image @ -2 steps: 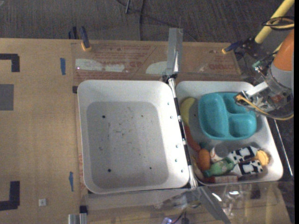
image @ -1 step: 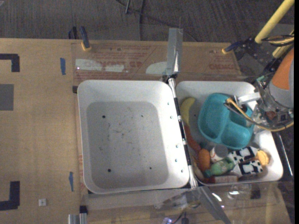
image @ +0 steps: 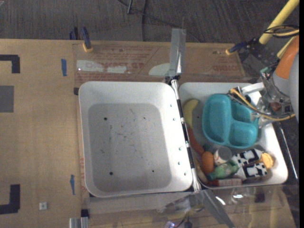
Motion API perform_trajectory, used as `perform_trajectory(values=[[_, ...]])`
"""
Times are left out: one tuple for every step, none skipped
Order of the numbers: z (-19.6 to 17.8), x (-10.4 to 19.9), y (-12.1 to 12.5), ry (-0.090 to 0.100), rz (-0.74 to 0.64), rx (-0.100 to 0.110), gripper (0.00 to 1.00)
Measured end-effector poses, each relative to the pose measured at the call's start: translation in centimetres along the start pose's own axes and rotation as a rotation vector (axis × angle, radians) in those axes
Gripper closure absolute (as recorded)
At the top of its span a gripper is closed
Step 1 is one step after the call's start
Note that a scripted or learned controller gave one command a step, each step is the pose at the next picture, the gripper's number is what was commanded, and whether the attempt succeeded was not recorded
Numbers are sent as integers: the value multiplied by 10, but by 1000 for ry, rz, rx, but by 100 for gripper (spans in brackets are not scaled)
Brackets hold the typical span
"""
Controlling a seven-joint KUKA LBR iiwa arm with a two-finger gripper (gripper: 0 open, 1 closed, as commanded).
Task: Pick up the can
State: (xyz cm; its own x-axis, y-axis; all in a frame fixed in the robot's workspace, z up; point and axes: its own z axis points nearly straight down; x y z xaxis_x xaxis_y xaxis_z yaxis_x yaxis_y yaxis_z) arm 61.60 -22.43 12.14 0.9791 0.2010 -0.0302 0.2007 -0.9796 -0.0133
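Note:
The can [image: 223, 154] is a small silver cylinder standing near the front of the right bin [image: 278, 141], its round top facing up. An orange fruit [image: 207, 161] is at its left, a green bottle [image: 223, 170] lies in front of it, and a black-and-white cow toy [image: 251, 162] is at its right. My gripper [image: 269, 103] hangs over the bin's back right corner, above the far edge of a teal divided plate [image: 228, 122], with yellow and black cables trailing from it. It is well apart from the can, up and to the right.
A yellow banana [image: 190, 112] lies along the right bin's left wall. The left white bin [image: 128, 137] sits beside it, with a taped seam [image: 183, 127] between them. Cardboard bench [image: 38, 127] spreads to the left.

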Motion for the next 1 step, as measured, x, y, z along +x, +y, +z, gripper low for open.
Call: perform_trajectory(values=[[-154,38,0,28,-89,-13,100]])
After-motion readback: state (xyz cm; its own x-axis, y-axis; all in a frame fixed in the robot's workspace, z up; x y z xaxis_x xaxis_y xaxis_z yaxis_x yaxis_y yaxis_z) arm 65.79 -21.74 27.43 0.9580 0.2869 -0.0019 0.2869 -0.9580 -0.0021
